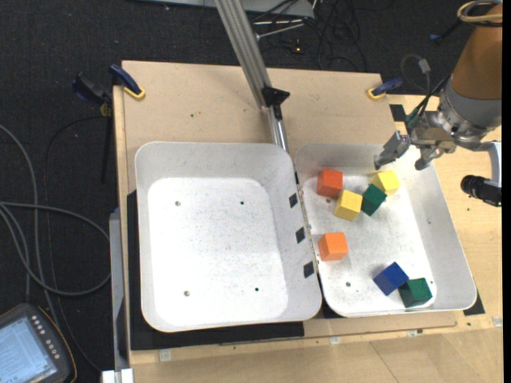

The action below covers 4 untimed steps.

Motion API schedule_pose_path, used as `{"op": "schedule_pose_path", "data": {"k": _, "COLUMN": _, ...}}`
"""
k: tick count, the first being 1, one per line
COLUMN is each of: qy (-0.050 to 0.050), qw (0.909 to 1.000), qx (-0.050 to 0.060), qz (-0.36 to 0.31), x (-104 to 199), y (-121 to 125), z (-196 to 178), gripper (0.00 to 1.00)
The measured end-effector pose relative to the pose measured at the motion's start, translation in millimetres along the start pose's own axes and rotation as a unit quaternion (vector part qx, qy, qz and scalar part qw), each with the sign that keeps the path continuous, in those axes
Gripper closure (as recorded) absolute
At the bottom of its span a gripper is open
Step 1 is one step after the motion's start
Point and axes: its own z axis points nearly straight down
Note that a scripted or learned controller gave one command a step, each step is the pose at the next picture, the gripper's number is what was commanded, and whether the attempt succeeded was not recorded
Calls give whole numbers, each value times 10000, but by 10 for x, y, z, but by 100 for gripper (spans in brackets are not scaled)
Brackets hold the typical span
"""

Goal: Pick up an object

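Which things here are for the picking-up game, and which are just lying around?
For the job:
end effector
orange blocks
yellow blocks
green blocks
blue block
right bin

Just lying about:
left bin
blue clamps
cables

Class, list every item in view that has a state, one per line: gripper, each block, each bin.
gripper: open, holding nothing, above right bin
right bin: holds seven blocks
left bin: on bench, beside right bin
orange blocks: resting, apart
yellow blocks: resting
green blocks: resting
blue block: touching green block
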Motion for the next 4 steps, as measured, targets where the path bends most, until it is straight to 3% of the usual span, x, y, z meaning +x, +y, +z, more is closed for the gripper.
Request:
{"op": "schedule_pose_path", "data": {"k": 2, "qy": -8, "qw": 10000, "qx": -34, "qz": 24, "x": 25, "y": 24, "z": 1046, "gripper": 0}}
{"op": "schedule_pose_path", "data": {"k": 3, "qy": -15, "qw": 10000, "qx": -64, "qz": 20, "x": 22, "y": 38, "z": 905, "gripper": 100}}
{"op": "schedule_pose_path", "data": {"k": 4, "qy": -15, "qw": 10000, "qx": -59, "qz": 23, "x": -53, "y": 13, "z": 298, "gripper": 100}}
